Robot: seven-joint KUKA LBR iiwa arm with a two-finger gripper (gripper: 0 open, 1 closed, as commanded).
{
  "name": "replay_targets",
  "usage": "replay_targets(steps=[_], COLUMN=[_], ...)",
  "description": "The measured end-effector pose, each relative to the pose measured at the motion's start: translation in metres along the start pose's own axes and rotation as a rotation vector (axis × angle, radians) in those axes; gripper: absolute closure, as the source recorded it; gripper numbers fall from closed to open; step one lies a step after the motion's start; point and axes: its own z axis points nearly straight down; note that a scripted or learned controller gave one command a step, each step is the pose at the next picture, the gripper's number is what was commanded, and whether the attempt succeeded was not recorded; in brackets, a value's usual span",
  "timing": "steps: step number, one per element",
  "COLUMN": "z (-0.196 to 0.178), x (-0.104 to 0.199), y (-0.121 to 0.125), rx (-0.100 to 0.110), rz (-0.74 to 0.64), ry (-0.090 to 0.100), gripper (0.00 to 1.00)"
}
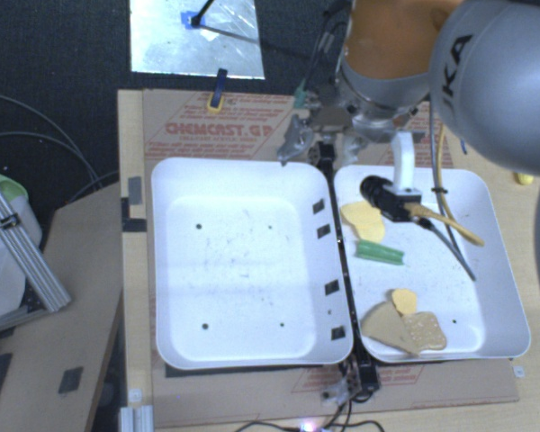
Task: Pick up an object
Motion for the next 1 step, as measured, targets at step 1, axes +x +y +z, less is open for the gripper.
replay_targets(steps=[1], z=[0.085], x=[-0.0532], y=[-0.0481], rx=[0.028], rz=[0.015], ry=[-0.009], gripper=[0.0])
